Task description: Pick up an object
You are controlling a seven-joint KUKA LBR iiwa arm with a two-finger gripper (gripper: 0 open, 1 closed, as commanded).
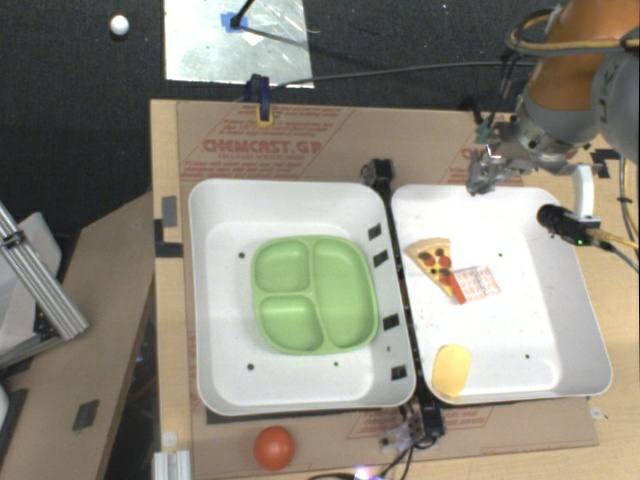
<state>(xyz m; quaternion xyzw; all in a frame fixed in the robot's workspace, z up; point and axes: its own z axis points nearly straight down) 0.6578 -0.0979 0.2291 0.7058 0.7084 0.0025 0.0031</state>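
Centrally, two white bins (pixel 300 203) top brown cardboard (pixel 330 133).

A green tray (pixel 314 294) in a white bin (pixel 215 218). A yellow pizza slice (pixel 430 257) with red dots. An orange ball (pixel 273 447).

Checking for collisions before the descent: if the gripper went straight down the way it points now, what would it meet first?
Probably the bare floor of the right bin near its far edge; the gripper hangs there, well clear of the pizza slice. Depth is uncertain.
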